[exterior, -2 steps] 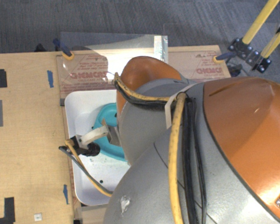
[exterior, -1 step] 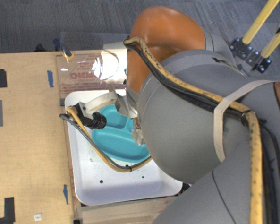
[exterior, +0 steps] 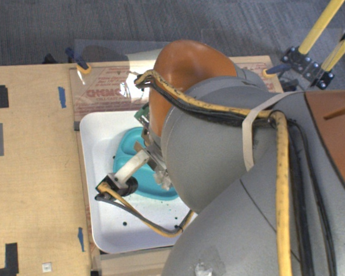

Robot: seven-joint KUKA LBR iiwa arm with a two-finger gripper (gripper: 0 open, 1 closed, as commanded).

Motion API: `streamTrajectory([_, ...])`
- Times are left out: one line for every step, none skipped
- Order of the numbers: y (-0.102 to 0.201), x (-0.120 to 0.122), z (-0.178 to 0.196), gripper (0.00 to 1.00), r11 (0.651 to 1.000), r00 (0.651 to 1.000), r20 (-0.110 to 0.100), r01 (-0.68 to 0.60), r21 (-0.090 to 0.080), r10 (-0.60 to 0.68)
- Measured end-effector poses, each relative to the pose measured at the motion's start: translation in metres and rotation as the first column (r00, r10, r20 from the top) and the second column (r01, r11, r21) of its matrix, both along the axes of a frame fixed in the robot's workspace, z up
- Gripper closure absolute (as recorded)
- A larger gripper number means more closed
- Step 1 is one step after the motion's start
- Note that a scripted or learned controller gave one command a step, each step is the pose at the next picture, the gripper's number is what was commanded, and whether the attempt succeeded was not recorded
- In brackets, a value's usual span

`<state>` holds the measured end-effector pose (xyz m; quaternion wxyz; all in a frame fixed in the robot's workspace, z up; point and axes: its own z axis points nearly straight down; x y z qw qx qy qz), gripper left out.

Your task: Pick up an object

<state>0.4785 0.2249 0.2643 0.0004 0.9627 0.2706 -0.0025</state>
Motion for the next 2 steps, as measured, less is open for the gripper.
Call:
streamTrajectory([-0.001,0.0,-0.027,1.0,0.94,0.94,0.004,0.341,0.0,-0.341])
streamTrajectory([-0.001,0.0,-0.071,1.0,0.94,0.94,0.001,0.341,-0.002,-0.341])
